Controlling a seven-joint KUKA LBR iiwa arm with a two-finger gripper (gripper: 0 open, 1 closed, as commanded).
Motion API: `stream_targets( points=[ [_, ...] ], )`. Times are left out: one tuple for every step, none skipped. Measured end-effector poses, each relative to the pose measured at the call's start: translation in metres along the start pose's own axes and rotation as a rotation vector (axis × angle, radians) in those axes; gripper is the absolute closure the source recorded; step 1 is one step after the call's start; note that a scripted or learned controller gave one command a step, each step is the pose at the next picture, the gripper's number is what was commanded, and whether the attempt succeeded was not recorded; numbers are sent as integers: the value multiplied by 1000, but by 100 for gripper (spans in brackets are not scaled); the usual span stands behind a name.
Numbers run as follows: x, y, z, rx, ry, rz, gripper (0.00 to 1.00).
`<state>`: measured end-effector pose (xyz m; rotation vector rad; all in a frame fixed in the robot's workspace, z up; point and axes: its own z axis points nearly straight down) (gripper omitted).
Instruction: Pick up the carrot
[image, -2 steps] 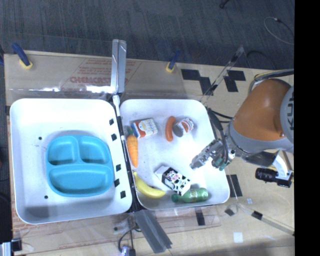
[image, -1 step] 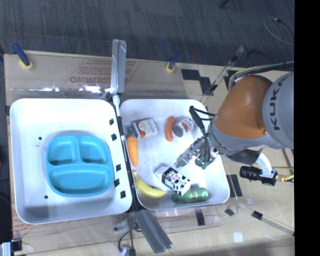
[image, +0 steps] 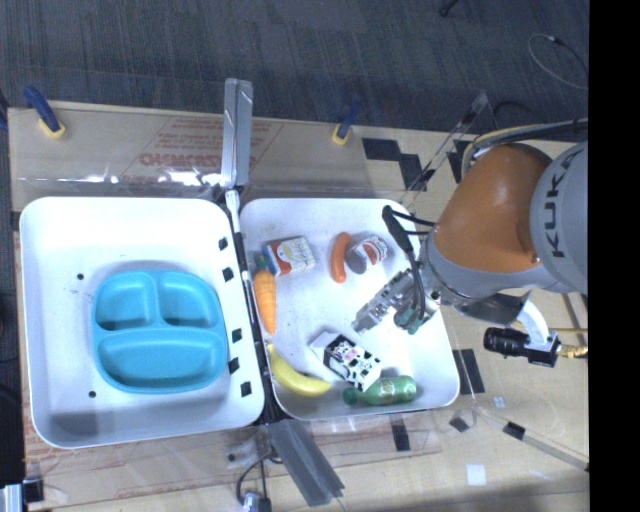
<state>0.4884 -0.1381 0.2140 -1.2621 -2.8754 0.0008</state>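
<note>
On my screen the carrot (image: 265, 301) lay in the right bin (image: 310, 215), pressed close against that bin's left wall, its length running up and down the picture and its green end uppermost. Nothing touched it. The gripper (image: 381, 311) hung over the middle-right of the same bin, well apart from the carrot, and I could not tell whether its fingers were released or clenched; I saw nothing between them. The arm (image: 490, 215) came in from the right, its orange band sitting above the bin's right rim.

Around the carrot I saw a small orange-and-white carton (image: 289, 255) just up and to the right of it, and a banana (image: 296, 376) below it near the bin's bottom-left corner. A black-and-white patterned box (image: 348, 358) lay tilted beside the banana, touching a green bottle (image: 385, 390) that rested on its side along the lower wall. Farther up, a sausage (image: 340, 257) stood beside a small can (image: 367, 252). The left bin (image: 50, 300) held a blue divided plate (image: 158, 331). Both bins sat on the tabletop (image: 540, 420).
</note>
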Motion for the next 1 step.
stream_targets(
  points=[
    [20,20,-3,1,1,-20,100]
  ],
)
